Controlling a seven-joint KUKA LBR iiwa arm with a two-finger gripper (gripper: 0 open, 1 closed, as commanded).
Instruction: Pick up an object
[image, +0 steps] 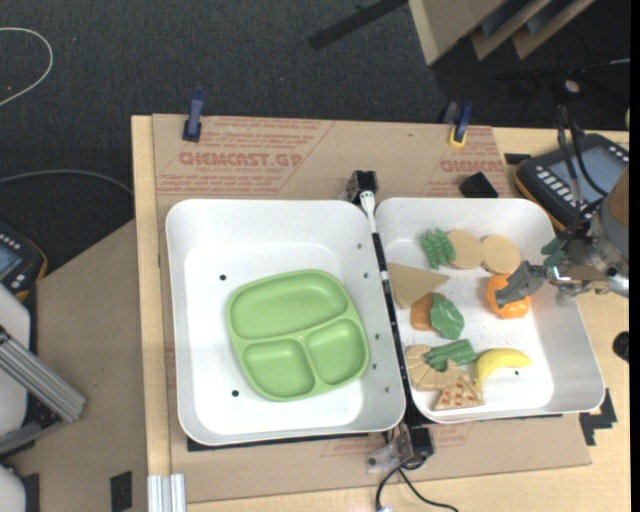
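The hand (522, 284) is seen low in the right bin (575, 385), its fingers clamped on an orange toy (508, 300).

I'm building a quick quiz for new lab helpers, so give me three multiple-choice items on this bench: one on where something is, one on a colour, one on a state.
1. Where does the green divided tray lie?
A. in the left bin
B. in the right bin
C. on the floor

2. What colour is the toy banana?
A. red
B. yellow
C. blue

3. How does the gripper stand to the orange toy?
A. far off over the left bin
B. right at it, low inside the right bin
C. raised above the bench's blue clamps

Answers: 1 A, the tray sits in the middle of the left bin. 2 B, the banana near the front of the right bin is plainly yellow. 3 B, the gripper's tip overlaps the orange toy's top; whether it grips the toy cannot be told.
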